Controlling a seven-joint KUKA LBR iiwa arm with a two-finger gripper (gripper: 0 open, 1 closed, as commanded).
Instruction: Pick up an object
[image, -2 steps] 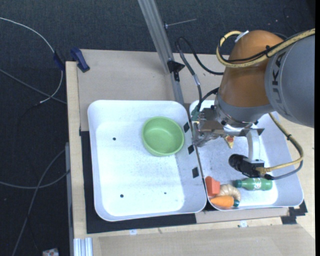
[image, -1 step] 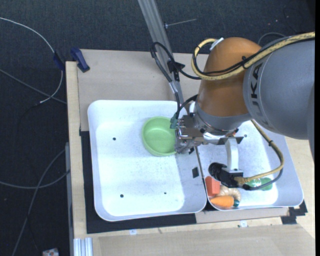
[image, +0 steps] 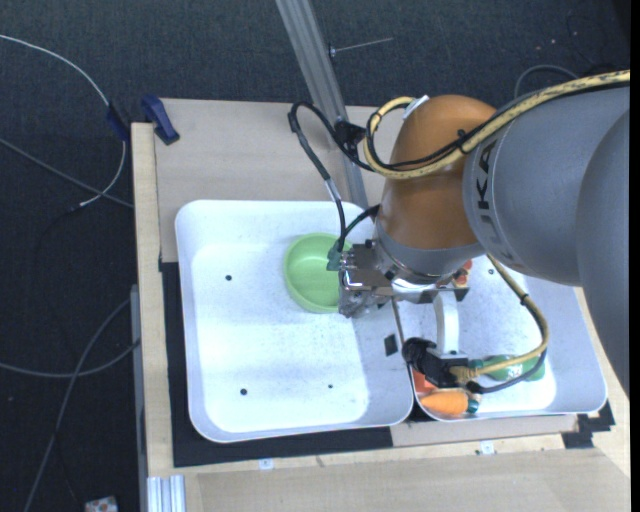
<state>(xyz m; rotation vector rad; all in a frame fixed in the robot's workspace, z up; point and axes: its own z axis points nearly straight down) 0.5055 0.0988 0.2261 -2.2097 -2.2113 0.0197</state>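
**Arm low over the seam between two bins**

The left bin holds a green bowl against its right side, toward the far edge. Just right of the bowl, touching or nearly so, sits the gripper, hidden under the orange-banded wrist; whether it is clenched or released cannot be told. In the right bin, near corner, lie an orange object and a green object.

Pale wooden bench, dark carpet floor (thin cables trailing)
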